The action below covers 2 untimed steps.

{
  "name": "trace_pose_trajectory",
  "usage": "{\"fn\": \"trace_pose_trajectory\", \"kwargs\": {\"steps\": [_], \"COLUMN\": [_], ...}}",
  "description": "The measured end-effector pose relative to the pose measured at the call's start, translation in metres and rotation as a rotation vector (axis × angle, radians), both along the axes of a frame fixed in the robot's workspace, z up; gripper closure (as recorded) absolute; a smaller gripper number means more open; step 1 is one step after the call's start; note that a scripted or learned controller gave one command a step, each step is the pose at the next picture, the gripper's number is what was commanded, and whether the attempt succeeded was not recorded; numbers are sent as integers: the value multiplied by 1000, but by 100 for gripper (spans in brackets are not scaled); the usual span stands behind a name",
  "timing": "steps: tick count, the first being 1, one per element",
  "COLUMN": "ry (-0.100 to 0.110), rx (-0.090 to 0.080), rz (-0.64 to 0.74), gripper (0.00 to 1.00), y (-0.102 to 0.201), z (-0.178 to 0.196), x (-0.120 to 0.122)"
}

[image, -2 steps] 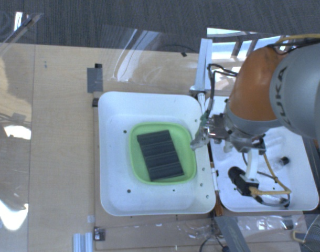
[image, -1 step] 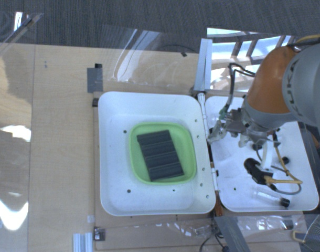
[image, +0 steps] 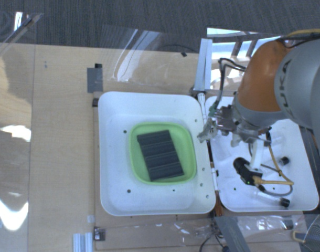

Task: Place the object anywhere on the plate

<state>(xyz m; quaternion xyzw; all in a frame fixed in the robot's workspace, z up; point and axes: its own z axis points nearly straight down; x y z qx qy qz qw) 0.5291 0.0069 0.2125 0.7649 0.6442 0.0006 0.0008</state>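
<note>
The dark grey, ribbed rectangular block (image: 159, 155) lies flat inside the lime-green square plastic plate (image: 135, 152), turned a little askew to its sides, in the left shallow white bin (image: 112, 140). By my reading the placing is done.

My gripper (image: 207, 131) hangs over the seam between the two bins, close to the plate's right rim. Whether it is open or closed I cannot tell from this angle, and I see nothing in its hold.

The risk I judge from here is a low sweep. If I travel left without rising, I could catch the left bin's wall or the plate's rim and jolt the block off. A fresh grab at the block would undo the job too.

The count is one block, one plate, one gripper and two bins, the right white bin (image: 302, 156) lying under my arm.
</note>
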Motion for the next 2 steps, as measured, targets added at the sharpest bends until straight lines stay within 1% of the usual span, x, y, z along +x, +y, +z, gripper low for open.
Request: {"fn": "trace_pose_trajectory", "kwargs": {"steps": [1, 2], "ry": [4, 0], "rx": [0, 0], "rz": [-1, -24], "gripper": [0, 0], "y": [-7, -45], "z": [-31, -30], "x": [6, 29]}}
